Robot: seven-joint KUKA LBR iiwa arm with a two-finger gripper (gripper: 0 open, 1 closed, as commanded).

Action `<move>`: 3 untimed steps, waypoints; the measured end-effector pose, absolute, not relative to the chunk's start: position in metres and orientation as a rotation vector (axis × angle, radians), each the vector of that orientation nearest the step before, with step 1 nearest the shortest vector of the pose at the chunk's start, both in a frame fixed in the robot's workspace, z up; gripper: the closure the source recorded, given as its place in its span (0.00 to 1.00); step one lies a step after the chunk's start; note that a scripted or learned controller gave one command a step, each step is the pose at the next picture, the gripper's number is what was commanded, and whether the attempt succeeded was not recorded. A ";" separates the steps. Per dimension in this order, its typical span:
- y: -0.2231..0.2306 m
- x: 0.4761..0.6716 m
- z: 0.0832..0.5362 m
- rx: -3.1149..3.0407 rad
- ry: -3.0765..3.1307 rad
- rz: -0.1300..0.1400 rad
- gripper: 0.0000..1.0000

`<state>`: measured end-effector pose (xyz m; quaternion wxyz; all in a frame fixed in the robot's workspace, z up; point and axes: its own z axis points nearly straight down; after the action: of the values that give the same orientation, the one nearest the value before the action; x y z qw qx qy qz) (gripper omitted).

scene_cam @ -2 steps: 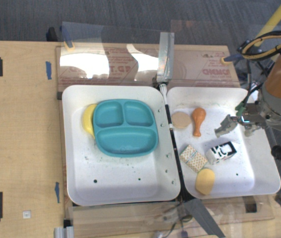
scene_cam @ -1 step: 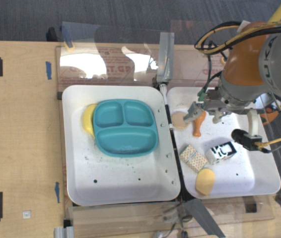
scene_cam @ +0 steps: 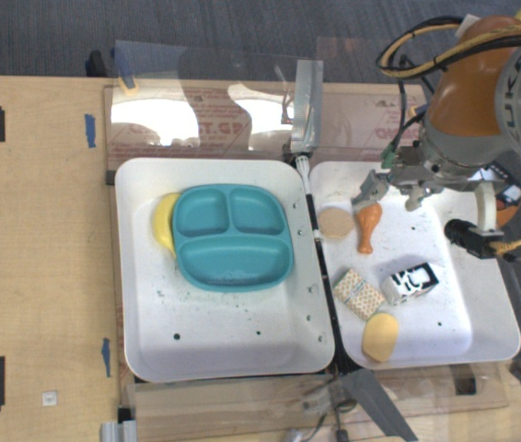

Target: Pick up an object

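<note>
My gripper [scene_cam: 392, 192] hangs over the back of the right bin [scene_cam: 495, 334], open with nothing between its fingers. Just below its left finger [scene_cam: 369, 190] lies an orange toy drumstick [scene_cam: 367, 226]. A tan round disc [scene_cam: 334, 222] sits to the drumstick's left, by the bin's left wall. Nearer the front are a patterned block [scene_cam: 359, 294], a black-and-white object [scene_cam: 412, 282] and a yellow-orange egg-shaped toy [scene_cam: 381, 335].
The left bin [scene_cam: 141, 320] holds a teal divided plate [scene_cam: 233, 236] with a yellow object [scene_cam: 162, 221] partly under its left edge. A metal post [scene_cam: 306, 109] stands behind the wall between the bins. Cables [scene_cam: 426, 40] loop above the arm.
</note>
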<state>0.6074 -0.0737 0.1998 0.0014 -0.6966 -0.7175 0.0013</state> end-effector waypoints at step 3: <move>-0.017 0.577 0.185 -2.245 -2.197 -0.005 0.00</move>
<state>0.5767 -0.0171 0.1850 0.0003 -0.7148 -0.6993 -0.0015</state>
